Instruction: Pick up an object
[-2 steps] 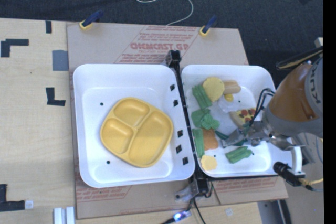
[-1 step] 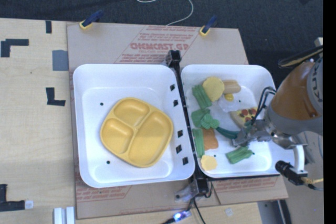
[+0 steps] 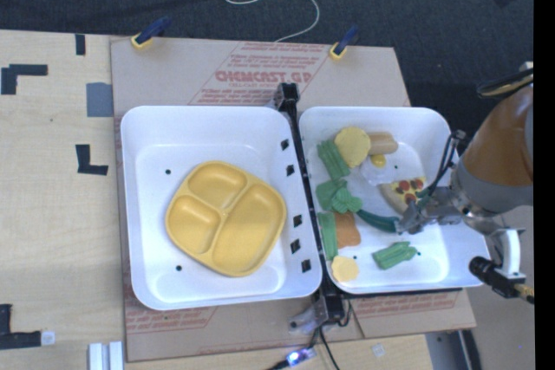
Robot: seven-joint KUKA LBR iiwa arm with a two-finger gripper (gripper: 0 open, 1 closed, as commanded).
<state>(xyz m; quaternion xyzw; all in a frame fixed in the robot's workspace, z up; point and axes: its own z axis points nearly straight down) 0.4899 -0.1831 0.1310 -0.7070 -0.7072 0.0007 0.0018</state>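
Grey arm (image 3: 507,160) in from the right, tool (image 3: 414,219) low and leftward.

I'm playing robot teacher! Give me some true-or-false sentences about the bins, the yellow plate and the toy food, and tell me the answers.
1. The yellow plate lies in the left bin. True.
2. The plate has three sections. True.
3. The toy food is in the left bin. False: it is in the right bin.
4. The gripper is over the left bin. False: it is over the right bin, near the pizza slice.
5. A green piece lies in the right bin. True.
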